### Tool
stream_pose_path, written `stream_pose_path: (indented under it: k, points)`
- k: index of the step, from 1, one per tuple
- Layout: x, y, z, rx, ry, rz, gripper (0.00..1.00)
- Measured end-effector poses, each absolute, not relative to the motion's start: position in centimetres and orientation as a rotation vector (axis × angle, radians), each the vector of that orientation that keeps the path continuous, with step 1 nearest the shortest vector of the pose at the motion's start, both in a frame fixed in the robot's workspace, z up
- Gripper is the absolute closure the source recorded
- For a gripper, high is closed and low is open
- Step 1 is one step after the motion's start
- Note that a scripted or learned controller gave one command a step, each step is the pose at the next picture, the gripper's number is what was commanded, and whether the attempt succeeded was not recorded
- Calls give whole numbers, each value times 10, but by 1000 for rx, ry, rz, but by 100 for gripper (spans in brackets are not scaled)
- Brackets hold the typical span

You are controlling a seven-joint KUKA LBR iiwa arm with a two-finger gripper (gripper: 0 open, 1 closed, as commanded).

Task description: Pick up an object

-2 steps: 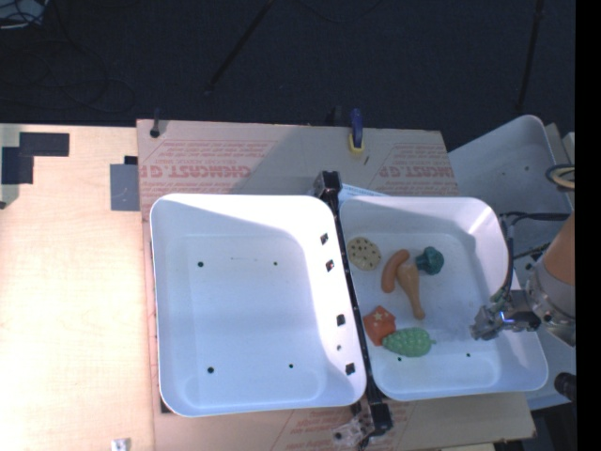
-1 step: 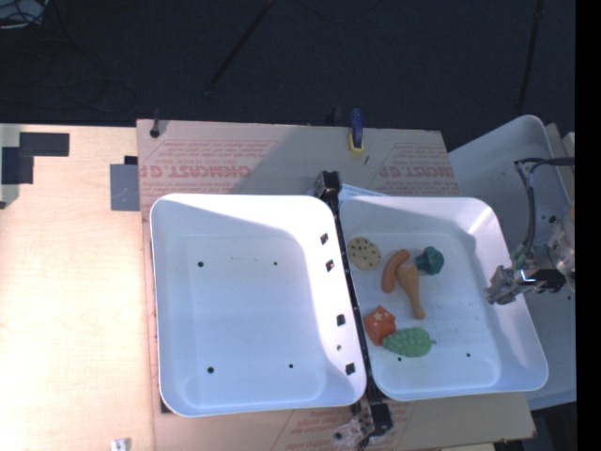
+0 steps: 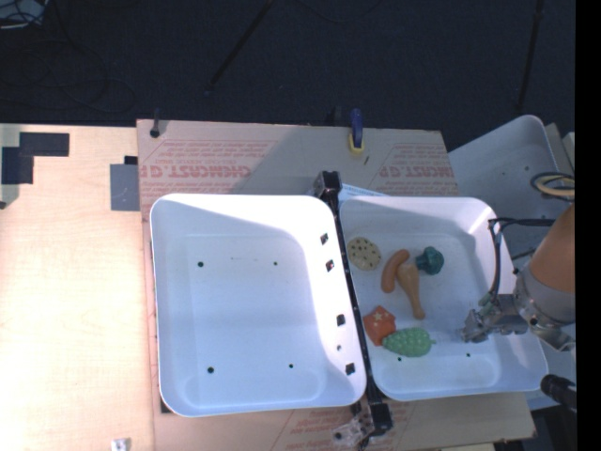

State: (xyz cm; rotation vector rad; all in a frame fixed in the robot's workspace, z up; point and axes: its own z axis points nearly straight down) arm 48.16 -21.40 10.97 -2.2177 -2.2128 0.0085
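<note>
Green bumpy toy point(image 3: 408, 343) near front rim: likely light, rigid, slightly slippery (take across narrow middle). Hand point(image 3: 477, 330) just right of it, grip state unclear.

White bins point(image 3: 244, 383) held a speckled tan disc point(image 3: 363, 251), orange toys point(image 3: 406, 278), a teal piece point(image 3: 430, 260), and a green lump point(image 3: 408, 343).

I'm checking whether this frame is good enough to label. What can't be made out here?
- Hand, camera view: too small and blurred to tell open from shut.
- Arm: cut off at the right.
- Round tan toy: too small to identify.
- Orange toy and green toy: contact unclear.
</note>
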Motion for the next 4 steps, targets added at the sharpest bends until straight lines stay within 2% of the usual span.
stream_pose_path:
  k: [1, 2, 3, 4]
  points:
    - [476, -184, 230, -2220, -2225, -2, 100]
    - [475, -214, 82, -2224, -2220, 3, 100]
    - [478, -173, 215, -2221, -2232, -9, 100]
    - [481, -121, 320, -2219, -2232, -8, 100]
